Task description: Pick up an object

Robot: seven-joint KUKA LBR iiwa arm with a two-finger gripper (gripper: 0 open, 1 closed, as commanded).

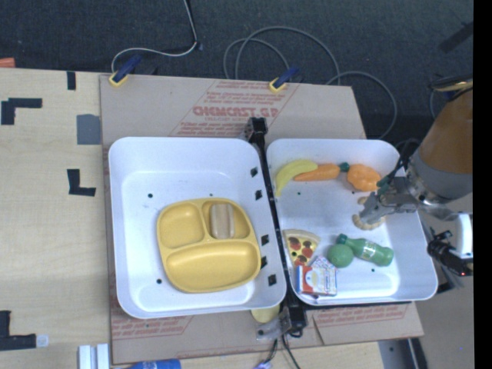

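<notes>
The right bin [407, 287] holds a yellow banana [292, 173], an orange carrot [317, 174], an orange fruit [363, 177], a green bottle [367, 251], a green ball [341, 255], a pizza-slice toy [300, 246] and a small printed packet [317, 277]. My gripper [374, 208] hangs low over the right side of this bin, right above a small tan piece [364, 221] that lies on the bin floor. The orange fruit lies just up and left of the gripper; the green bottle lies just below it.
The left bin [127, 175] holds a yellow divided plate [207, 244] with a tan item [223, 221] in one compartment. A black divider clip [256, 129] sits between the bins. Cables loop on the dark floor behind. The arm's grey and orange body [450, 148] rises at the right.
</notes>
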